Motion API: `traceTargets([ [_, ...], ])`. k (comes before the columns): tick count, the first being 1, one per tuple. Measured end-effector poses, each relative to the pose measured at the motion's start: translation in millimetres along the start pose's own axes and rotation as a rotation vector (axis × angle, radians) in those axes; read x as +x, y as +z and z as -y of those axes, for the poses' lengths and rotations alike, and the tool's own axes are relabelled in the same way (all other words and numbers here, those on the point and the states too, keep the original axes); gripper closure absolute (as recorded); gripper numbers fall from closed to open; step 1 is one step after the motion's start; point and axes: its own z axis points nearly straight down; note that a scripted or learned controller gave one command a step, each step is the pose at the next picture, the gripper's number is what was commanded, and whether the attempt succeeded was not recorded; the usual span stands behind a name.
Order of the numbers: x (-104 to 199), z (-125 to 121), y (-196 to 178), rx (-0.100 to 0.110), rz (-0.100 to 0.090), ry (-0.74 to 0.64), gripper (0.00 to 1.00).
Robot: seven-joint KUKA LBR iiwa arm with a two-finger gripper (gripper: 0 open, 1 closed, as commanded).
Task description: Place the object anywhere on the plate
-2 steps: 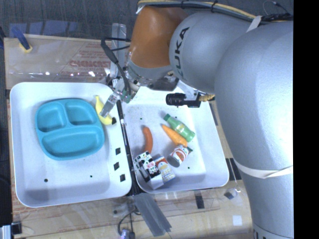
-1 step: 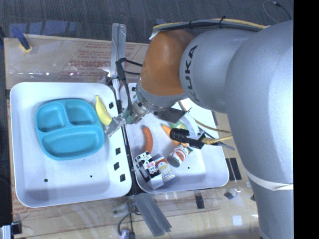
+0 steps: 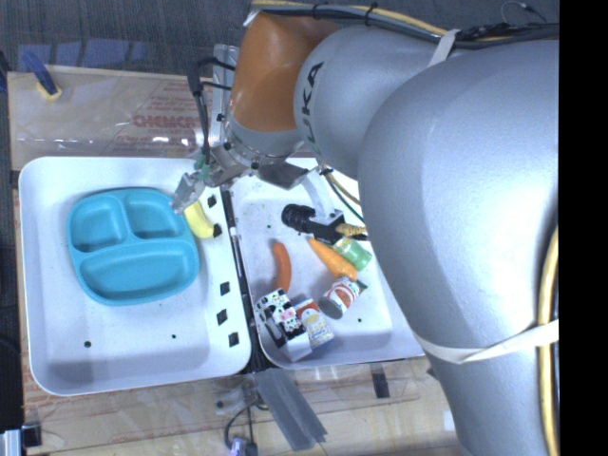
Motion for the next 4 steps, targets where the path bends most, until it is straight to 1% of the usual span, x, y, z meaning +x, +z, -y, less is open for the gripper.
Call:
traceTargets([
  [1,-84,86,0,0.001,-0.001,-0.036,0.0],
  [2,-84,85,-10,0.002,-0.001,-0.041,1.0],
  [3,-50,8,-23,-0.001,0.0,0.055,1.0],
  [4,-7,-29,-30,-0.002,0.001,-0.013,1.0],
])
